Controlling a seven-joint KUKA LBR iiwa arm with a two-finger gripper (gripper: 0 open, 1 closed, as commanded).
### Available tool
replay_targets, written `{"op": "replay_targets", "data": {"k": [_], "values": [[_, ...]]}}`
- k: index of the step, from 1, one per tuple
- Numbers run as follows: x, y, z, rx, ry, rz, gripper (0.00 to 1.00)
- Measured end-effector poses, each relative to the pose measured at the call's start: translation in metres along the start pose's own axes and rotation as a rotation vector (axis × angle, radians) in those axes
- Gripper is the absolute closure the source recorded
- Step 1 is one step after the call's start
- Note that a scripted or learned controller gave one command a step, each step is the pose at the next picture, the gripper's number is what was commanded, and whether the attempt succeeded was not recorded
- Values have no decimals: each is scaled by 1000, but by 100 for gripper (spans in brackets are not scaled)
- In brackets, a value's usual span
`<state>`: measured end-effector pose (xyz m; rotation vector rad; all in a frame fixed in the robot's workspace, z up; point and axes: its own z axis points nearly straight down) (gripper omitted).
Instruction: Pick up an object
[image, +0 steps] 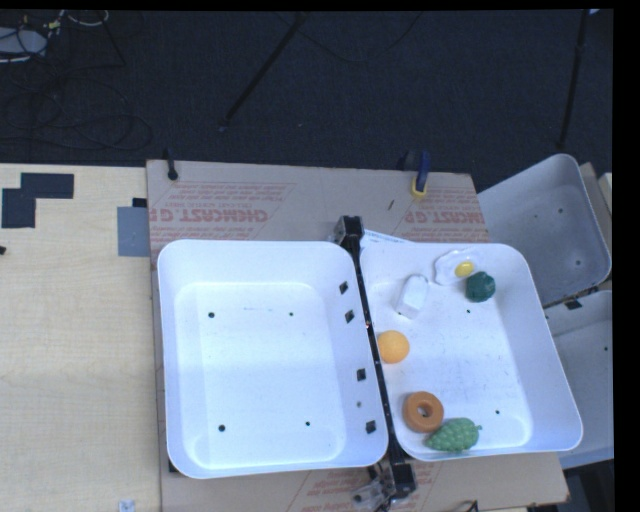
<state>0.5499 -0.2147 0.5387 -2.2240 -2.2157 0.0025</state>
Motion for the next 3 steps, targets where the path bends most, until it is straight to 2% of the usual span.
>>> {"op": "replay_targets", "data": {"k": [1,2,3], "values": [[0,-77,0,-1,0,0,0],[3,-39,204,15,6,-5,0],[1,14,219,-1,-1,-6,0]]}}
